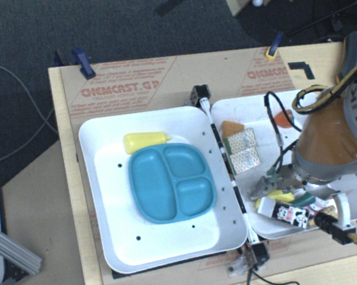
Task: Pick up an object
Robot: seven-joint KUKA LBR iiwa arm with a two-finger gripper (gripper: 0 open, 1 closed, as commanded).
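Note:
The right bin (251,106) holds an orange wedge (231,127) and two speckled blocks (240,141) (245,159) along its left wall. Near its front lie a yellow item (280,194) and a black-and-white tube (290,213). My gripper (269,184) is low in this bin, just in front of the speckled blocks and right over the yellow item's left end. The arm's body hides much of the bin's right half. I see nothing clearly lifted.
The left bin (99,180) carries a blue divided plate (170,181) with a yellow bottle-like object (144,140) behind it. A small orange-red piece (283,118) lies at the back of the right bin. Black cables loop over the arm (333,139).

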